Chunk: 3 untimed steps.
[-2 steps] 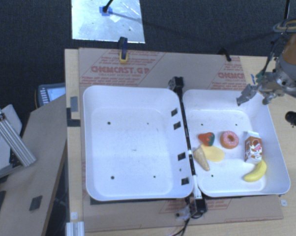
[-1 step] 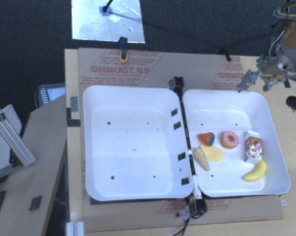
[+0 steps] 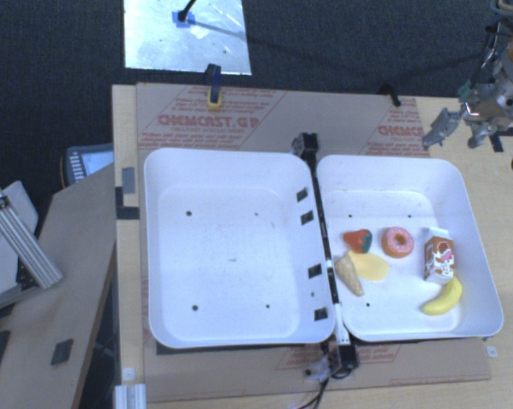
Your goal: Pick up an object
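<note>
Toy food, any piece of which could serve as the object to pick up, lies in the right bin (image 3: 461,186), gathered toward its front half. A banana (image 3: 443,299) curves near the front right corner, and just behind it a small carton (image 3: 438,258) with a red and white label stands upright near the right wall. A pink frosted doughnut (image 3: 398,242) lies flat left of the carton, apart from it. Near the bin's left wall a strawberry (image 3: 357,240) with a green top sits behind a pale yellow piece (image 3: 371,267), and a tan cone (image 3: 348,274) leans against that yellow piece on its left side, touching it. The left bin (image 3: 167,177) sits beside the right one, the two joined along their shared edge by a row of black clips (image 3: 308,218). Both bins rest on a cardboard sheet (image 3: 265,113) printed with red letters, laid on the wooden bench (image 3: 124,126). The gripper (image 3: 471,124) hangs above the bench behind the right bin's back right corner, outside the bin and well apart from every toy; whether the claw is spread or closed cannot be told, and nothing is seen in it.
</note>
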### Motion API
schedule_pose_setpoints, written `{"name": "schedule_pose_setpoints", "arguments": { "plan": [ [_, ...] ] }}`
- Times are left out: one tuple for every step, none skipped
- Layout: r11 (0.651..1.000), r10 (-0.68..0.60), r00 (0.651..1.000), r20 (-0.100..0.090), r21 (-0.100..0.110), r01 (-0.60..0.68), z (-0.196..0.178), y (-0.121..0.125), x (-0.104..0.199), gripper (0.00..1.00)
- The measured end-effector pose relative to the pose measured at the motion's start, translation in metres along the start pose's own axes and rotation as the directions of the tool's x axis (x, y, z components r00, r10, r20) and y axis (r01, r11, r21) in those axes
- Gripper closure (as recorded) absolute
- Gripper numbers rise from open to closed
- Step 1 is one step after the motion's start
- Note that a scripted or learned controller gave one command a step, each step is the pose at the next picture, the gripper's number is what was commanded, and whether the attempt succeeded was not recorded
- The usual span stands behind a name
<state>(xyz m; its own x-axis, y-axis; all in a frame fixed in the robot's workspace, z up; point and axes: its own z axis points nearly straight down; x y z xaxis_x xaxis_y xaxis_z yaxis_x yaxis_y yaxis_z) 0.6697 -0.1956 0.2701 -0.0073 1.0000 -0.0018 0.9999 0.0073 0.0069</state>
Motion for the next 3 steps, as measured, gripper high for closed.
{"name": "schedule_pose_setpoints", "arguments": {
  "plan": [
    [1.000,-0.005,1.000,0.002,-0.002,0.005,-0.010,0.001,0.000,1.00],
    [1.000,-0.011,1.000,0.005,-0.005,0.011,-0.021,0.002,0.000,1.00],
    [1.000,-0.017,1.000,0.007,-0.008,0.017,-0.032,0.002,0.000,1.00]
  ]
}}
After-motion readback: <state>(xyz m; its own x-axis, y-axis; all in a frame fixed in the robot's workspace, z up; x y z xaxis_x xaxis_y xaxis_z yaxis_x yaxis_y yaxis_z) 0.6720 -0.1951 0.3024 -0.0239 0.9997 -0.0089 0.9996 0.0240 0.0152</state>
